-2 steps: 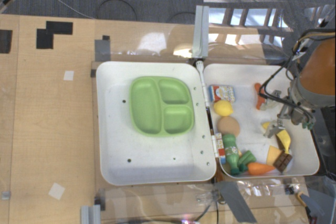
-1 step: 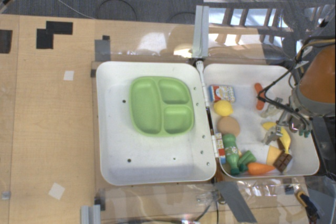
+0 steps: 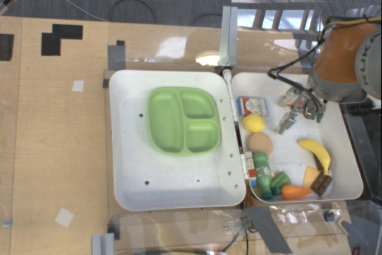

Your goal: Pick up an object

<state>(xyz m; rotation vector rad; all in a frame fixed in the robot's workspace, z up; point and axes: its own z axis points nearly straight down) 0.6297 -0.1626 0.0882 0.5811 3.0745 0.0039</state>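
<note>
My gripper (image 3: 293,115) hangs over the upper middle of the right bin (image 3: 349,146), open, with nothing between its fingers. Just left of it lie a small white and red carton (image 3: 252,106) and a yellow lemon (image 3: 254,123), with a tan egg-shaped ball (image 3: 259,143) below them. A banana (image 3: 317,152) lies below and to the right of the gripper. Along the bin's front edge are a green packet (image 3: 261,164), a green vegetable (image 3: 276,182), an orange carrot (image 3: 295,191), a yellow cheese wedge (image 3: 310,175) and a brown chocolate piece (image 3: 322,183).
The left bin (image 3: 128,146) holds a green divided plate (image 3: 183,120). A metal rail (image 3: 234,122) separates the two bins. The arm's orange band (image 3: 337,60) is above the right bin's far right corner. A metal frame (image 3: 271,15) stands behind the bins.
</note>
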